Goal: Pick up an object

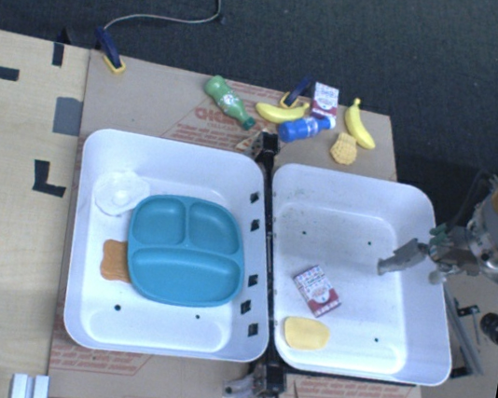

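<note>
Pincer (406, 259): poised over right bin's (434, 224) far edge, grip state cannot be told. Candidate objects, red-white packet (316, 290) and yellow piece (305, 333), lie loose on bin floor, unheld.

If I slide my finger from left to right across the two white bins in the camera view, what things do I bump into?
Orange toast-like piece → blue divided plate → small red-and-white carton → the arm's pincer. The clear cup and the yellow piece overlap others sideways, so I left them out.
</note>
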